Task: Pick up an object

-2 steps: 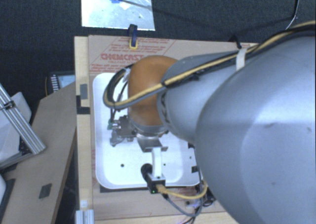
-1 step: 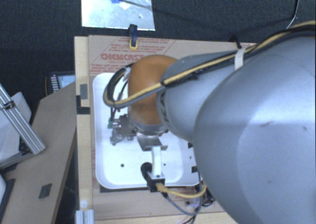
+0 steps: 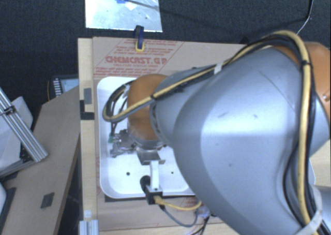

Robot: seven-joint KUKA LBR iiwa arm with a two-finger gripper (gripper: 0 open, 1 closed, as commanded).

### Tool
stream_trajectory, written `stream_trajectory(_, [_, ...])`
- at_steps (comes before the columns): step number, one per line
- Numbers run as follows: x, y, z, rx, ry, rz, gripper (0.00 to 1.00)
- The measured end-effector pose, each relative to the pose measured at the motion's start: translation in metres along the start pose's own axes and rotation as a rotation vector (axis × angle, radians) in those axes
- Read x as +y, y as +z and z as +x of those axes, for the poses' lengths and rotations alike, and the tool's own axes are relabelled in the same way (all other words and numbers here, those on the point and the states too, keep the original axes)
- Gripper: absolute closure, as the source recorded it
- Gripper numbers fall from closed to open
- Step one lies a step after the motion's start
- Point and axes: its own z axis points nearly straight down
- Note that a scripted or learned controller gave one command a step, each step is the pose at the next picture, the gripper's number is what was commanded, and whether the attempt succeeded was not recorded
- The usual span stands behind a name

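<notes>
My grey arm with its orange band [image 3: 142, 104] reaches in from the right and covers most of the view. The gripper [image 3: 118, 146] hangs low over the left part of the left white bin [image 3: 106, 187]. A small green speck [image 3: 110, 138] shows right beside the gripper at the bin's left wall; I cannot tell what it is or whether it is held. Whatever lies under the wrist is hidden.
A brown cardboard sheet [image 3: 137, 59] with red lettering lies behind the bin. A shiny foil sheet [image 3: 123, 1] lies further back. A wooden bench top [image 3: 57, 141] and aluminium rail [image 3: 20, 130] stand at the left. The arm hides the right bin.
</notes>
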Motion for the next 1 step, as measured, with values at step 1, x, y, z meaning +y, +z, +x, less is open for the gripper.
stream_trajectory(1, [0.0493, -0.0608, 0.0005, 0.003, -0.004, -0.009, 0.00])
